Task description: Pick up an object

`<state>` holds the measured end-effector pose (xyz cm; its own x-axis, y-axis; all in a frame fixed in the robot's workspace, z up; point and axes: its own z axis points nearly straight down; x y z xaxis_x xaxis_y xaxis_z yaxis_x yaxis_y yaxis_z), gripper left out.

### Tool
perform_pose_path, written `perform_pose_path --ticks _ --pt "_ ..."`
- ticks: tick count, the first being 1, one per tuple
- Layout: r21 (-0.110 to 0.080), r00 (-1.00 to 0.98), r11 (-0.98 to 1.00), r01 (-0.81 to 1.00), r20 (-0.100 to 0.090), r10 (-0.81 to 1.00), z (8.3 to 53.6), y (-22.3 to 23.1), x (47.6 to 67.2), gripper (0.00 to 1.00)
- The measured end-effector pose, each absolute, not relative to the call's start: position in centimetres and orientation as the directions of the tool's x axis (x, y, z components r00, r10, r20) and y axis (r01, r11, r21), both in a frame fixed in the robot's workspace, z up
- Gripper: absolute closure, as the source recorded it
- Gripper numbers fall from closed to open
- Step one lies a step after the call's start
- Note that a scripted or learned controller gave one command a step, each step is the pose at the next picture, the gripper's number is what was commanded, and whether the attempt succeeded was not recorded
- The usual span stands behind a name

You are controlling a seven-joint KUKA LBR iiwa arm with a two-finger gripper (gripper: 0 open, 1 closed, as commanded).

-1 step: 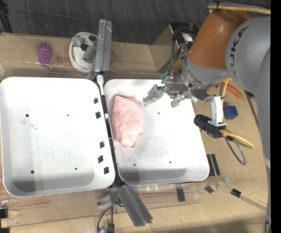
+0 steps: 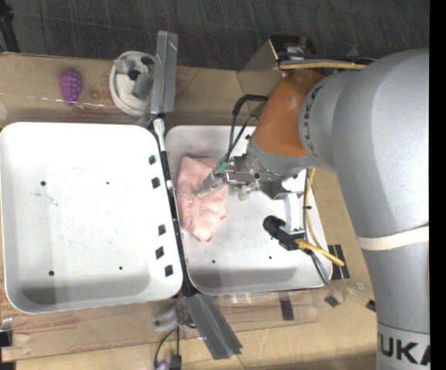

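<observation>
- While my tool (image 2: 216, 182) sits low on the crumpled pink cloth (image 2: 202, 199) in the right white bin (image 2: 242, 280), I judge the grasp step underway.
- Whether it's spread or pinching fabric, I cannot tell.
- Next: close firmly, then lift straight.

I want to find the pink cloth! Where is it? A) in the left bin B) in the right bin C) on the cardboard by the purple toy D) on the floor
B: the pink cloth lies inside the right bin, beside the gripper.
</observation>
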<state>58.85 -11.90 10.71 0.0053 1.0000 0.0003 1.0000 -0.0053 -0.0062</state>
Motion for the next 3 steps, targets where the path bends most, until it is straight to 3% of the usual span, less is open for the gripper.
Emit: perform_pose_path --ticks 1,3 --pt "-0.001 -0.131 0.131 0.991 0.0 0.991 9.28 -12.06 65.48 0.0" --pt "-0.001 -0.13 0.13 0.991 0.0 0.991 9.28 -12.07 65.47 0.0"
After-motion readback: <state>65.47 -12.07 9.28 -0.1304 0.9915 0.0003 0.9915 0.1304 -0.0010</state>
